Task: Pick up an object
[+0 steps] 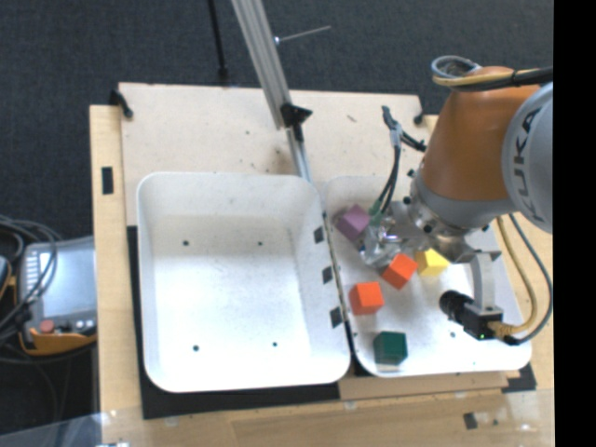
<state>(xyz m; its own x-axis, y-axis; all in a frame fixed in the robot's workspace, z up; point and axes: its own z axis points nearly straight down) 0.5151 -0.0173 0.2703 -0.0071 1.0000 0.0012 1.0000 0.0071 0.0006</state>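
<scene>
Pale wooden surface (pixel 214 124) carries 2 bins. End effector (pixel 380 247) sits low in the right bin (pixel 484 357), grip state indeterminable, between purple block (pixel 353 222) and orange block (pixel 400 270). Risk: crowded blocks get nudged aside, yielding an empty grasp.

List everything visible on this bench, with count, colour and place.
bins: 2, white, side by side on the bench
purple block: 1, purple, right bin, far end
orange blocks: 2, orange, right bin, middle; the second lies beside the claw
yellow block: 1, yellow, right bin, under the wrist
green block: 1, dark green, right bin, near edge
bench: 1, light wood, under both bins
metal post: 1, silver, slanting above the bins
arm: 1, grey and orange, from the right
claw: 1, metallic, low over the right bin
</scene>
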